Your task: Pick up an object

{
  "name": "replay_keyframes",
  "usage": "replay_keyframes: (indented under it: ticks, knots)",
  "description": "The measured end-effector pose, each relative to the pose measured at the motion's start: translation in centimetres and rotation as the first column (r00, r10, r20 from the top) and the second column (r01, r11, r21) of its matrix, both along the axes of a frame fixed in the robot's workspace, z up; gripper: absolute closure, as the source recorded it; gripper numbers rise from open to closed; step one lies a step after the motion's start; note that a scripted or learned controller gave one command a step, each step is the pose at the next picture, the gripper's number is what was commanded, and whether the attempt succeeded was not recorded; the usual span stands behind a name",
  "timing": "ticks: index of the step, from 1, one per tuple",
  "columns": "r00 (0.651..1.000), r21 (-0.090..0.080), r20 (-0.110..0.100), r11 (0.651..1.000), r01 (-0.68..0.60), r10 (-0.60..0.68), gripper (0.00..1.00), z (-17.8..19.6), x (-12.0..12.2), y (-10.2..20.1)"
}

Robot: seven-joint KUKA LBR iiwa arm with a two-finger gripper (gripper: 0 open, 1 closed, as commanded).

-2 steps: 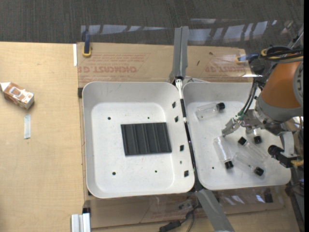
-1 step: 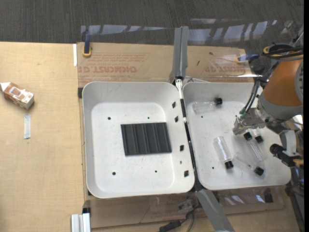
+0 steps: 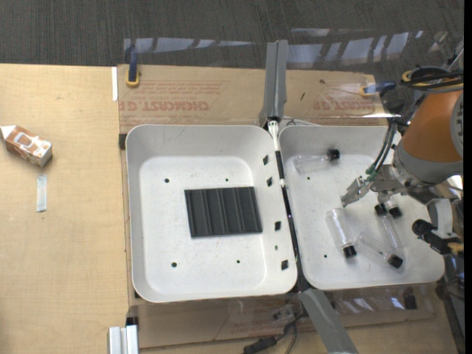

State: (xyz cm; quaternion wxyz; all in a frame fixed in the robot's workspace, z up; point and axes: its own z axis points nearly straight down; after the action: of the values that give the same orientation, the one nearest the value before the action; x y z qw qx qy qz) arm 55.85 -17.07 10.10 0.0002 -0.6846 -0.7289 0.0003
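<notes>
A dark ribbed rectangular pad (image 3: 223, 212) lies flat in the middle of the left bin (image 3: 147, 271). In the right bin (image 3: 310, 268) lie several clear plastic tubes with black caps. One tube (image 3: 316, 162) is near the back, one (image 3: 341, 232) lies in the middle, and one (image 3: 389, 240) is towards the right. My gripper (image 3: 371, 190) hangs low over the right bin's middle right, just above and behind the two nearer tubes. The wrist with its orange band (image 3: 436, 127) hides what lies under it.
A small orange and white carton (image 3: 28, 146) and a pale strip (image 3: 41, 195) lie on the wooden bench far left. A grey divider rail (image 3: 276, 80) runs between the bins at the back. Cables (image 3: 428, 76) loop above the wrist.
</notes>
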Motion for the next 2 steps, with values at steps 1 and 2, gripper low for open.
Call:
replay_keyframes:
  ticks: [1, 2]
  knots:
    - [1.0, 0.03, 0.009, 0.999, -0.022, 0.021, 0.0, -0.2, -3.4, -2.0]
    - [0.998, 0.001, -0.002, 0.998, -0.056, 0.056, 0.0, -1.0, -5.3, 6.4]
